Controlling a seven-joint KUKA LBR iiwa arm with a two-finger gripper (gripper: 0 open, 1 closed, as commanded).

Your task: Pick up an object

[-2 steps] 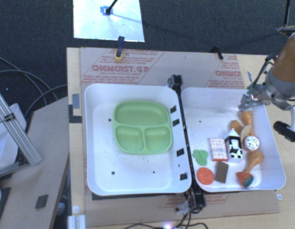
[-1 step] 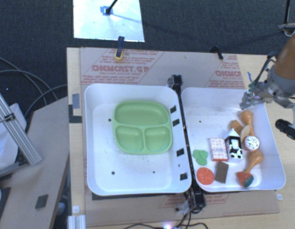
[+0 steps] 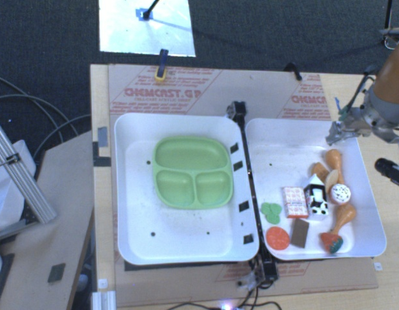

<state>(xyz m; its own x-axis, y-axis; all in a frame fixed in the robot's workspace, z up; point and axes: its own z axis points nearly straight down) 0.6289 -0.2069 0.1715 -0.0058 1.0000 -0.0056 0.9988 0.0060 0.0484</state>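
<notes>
Green divided plate in a white bin — red disc, brown block.

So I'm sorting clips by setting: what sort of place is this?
Probably a robotics lab bench: two shallow white plastic bins clamped side by side on cardboard, small toy foods as grasp objects, a grey robot arm's gripper above them, and loose cables.

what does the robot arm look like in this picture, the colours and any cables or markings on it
The arm enters at the right edge: a rounded grey body with an orange band above the wrist. Below it sits a small grey metal gripper with thin finger parts, too blurred to make out further. A thin dark cable runs beside the wrist. No markings or lettering are legible.
</notes>
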